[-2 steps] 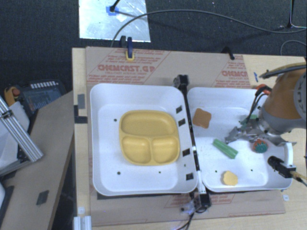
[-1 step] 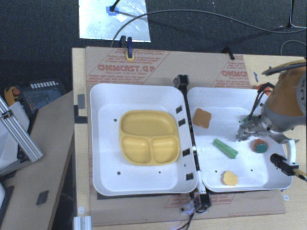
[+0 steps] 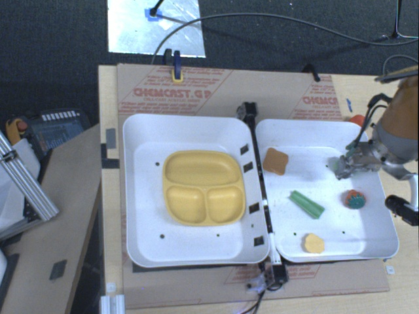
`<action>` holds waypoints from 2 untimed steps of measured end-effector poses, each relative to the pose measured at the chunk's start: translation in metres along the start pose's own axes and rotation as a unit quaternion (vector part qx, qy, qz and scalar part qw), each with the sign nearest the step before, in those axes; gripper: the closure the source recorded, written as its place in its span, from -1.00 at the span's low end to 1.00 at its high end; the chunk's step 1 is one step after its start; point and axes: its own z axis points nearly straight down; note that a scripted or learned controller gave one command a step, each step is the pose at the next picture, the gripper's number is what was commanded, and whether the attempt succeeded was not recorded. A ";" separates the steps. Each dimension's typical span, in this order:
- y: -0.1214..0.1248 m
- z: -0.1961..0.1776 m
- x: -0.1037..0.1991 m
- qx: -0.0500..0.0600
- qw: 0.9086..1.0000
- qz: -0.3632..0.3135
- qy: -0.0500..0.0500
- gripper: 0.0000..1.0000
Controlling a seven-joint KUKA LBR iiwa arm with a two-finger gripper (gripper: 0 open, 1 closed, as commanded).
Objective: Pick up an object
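Gripper (image 3: 342,168) over the right bin (image 3: 327,246), grip state unclear, ball (image 3: 355,199) just below it, green block (image 3: 306,204) lower left

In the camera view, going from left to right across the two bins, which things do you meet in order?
yellow divided tray → brown piece → green stick → gripper → teal and red ball
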 end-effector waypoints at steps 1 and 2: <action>0.007 -0.046 0.004 0.001 1.000 0.000 0.000 1.00; 0.009 -0.077 0.004 0.002 1.000 0.000 0.001 1.00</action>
